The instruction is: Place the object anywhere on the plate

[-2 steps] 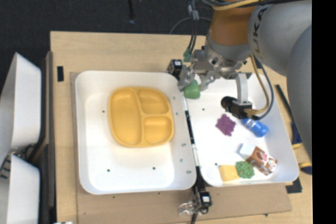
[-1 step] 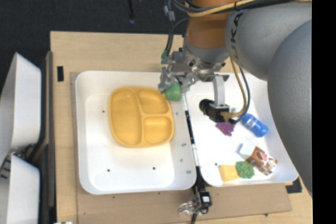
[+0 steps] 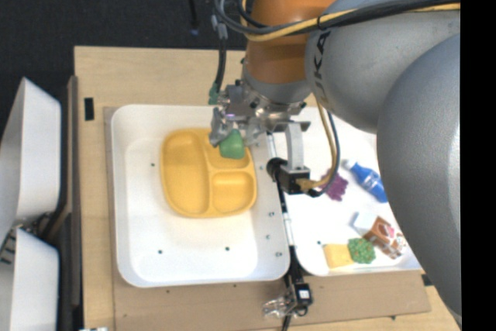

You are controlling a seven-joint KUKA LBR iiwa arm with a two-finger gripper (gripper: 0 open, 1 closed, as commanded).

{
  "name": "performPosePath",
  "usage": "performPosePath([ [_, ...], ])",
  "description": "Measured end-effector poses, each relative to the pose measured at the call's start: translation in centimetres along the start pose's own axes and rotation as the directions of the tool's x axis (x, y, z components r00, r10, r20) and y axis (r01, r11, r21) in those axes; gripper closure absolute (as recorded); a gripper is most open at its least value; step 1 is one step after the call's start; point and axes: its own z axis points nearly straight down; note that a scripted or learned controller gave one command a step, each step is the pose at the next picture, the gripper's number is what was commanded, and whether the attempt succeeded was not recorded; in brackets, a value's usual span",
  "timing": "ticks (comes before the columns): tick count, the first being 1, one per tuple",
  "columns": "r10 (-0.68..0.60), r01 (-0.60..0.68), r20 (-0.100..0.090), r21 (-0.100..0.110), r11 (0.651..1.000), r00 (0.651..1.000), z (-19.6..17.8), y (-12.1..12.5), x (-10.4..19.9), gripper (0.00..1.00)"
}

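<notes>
A yellow plate [image 3: 203, 174] with three compartments lies in the left white bin [image 3: 139, 244]. My gripper [image 3: 230, 134] hangs over the plate's upper right rim, under the orange wrist band. A small green object [image 3: 231, 145] sits between its fingers, just above the rim of the plate. The fingers look shut on it.
The right bin [image 3: 325, 232] holds a purple piece [image 3: 337, 187], a blue object [image 3: 366, 179], a yellow block [image 3: 336, 255], a green leafy toy [image 3: 361, 249] and a brown and white item [image 3: 381, 232]. The grey arm covers the right bin's upper part.
</notes>
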Motion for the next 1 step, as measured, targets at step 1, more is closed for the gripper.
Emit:
performPosePath([
  [1, 0.005, -0.005, 0.001, 0.000, 1.000, 1.000, 0.01, 0.08, -0.33, 0.00],
])
